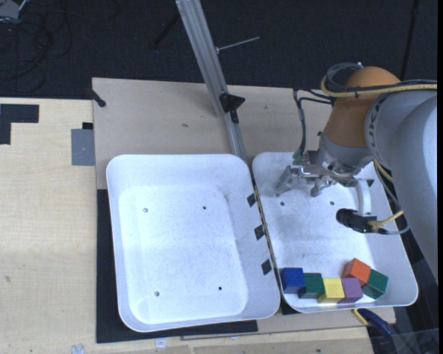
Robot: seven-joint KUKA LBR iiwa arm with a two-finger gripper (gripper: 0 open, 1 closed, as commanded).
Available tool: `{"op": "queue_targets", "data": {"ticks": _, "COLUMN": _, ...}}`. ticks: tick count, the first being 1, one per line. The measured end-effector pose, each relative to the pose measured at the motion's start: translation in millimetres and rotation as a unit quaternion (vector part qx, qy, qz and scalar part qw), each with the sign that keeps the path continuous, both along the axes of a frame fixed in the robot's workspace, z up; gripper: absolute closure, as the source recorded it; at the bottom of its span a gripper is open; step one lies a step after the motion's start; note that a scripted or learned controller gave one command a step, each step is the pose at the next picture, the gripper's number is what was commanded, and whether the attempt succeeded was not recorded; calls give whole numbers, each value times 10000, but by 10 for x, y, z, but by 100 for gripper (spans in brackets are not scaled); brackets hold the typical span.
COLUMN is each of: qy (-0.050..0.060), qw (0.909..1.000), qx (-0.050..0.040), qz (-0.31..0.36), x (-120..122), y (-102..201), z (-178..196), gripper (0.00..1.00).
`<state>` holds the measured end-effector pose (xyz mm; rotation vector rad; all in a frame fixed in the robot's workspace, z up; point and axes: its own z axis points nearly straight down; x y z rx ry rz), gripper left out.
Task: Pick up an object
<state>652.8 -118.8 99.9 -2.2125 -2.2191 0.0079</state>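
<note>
We see the end effector (pixel 304 181) with fingers spread, gripping nothing, over the far end of the right bin (pixel 310 231). Blocks (pixel 332 282) cluster along that bin's near edge, well apart from it.

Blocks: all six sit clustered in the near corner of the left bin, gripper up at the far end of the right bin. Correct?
Not quite. The camera view shows the blocks clustered in the near corner of the right bin, not the left bin. The rest holds: there are six of them, and the gripper is up at the far end of the right bin, away from the cluster.
</note>
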Motion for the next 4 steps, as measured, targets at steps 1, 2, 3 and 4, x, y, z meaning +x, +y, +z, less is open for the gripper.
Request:
{"op": "queue_targets", "data": {"ticks": 1, "qy": -28, "qw": 10000, "qx": -10, "qz": 19, "x": 21, "y": -3, "z": 140, "gripper": 100}}
{"op": "queue_targets", "data": {"ticks": 2, "qy": -34, "qw": 10000, "qx": -5, "qz": -35, "x": -927, "y": 214, "z": -61, "gripper": 100}}
{"op": "queue_targets", "data": {"ticks": 3, "qy": -71, "qw": 10000, "qx": -14, "qz": -34, "x": -1552, "y": -14, "z": -63, "gripper": 100}}
{"op": "queue_targets", "data": {"ticks": 4, "qy": -44, "qw": 10000, "qx": -5, "qz": -11, "x": -1661, "y": 108, "z": 372, "gripper": 100}}
